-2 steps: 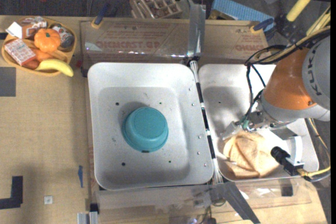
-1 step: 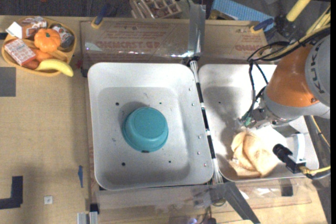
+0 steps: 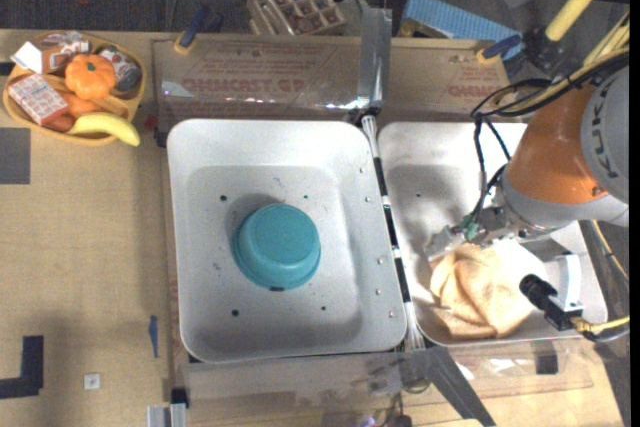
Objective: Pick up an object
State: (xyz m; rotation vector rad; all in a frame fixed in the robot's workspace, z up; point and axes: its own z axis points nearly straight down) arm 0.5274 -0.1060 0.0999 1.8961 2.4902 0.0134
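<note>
Even overhead light; mild glare on the white bins; soft shadows; detail slightly grainy, perhaps from compression.

The bench bears two white bins side by side and a fruit basket at its far-left corner.
</note>
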